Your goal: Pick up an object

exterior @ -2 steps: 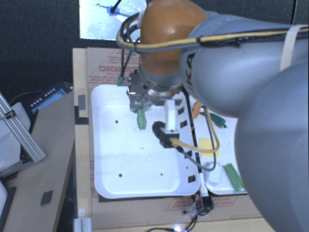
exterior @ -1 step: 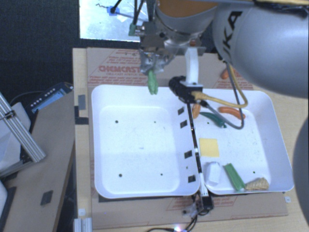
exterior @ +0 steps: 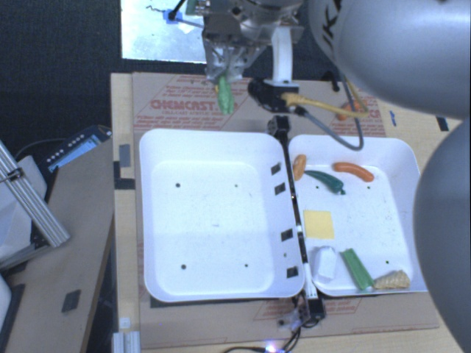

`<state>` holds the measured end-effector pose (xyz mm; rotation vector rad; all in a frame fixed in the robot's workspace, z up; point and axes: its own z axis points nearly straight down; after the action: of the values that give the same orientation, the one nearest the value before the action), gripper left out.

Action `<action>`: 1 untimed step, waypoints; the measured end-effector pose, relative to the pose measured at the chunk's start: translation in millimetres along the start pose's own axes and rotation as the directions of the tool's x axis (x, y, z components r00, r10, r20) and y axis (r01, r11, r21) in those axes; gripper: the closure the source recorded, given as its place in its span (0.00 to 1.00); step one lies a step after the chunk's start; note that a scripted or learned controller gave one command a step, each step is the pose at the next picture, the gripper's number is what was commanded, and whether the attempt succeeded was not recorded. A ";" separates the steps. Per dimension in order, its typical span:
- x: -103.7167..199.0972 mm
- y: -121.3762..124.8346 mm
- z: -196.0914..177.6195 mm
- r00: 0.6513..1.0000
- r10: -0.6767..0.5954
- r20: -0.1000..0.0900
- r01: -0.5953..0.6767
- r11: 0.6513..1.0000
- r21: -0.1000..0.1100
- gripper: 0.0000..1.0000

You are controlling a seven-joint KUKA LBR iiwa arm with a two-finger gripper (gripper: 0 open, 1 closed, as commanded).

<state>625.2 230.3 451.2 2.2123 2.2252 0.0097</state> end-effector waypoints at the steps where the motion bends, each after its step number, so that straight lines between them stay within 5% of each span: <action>1: 3.1 44.7 -21.8 1.000 0.001 0.001 -0.001 1.000 0.002 1.00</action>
<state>669.8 233.6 473.3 2.2138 2.2248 0.0072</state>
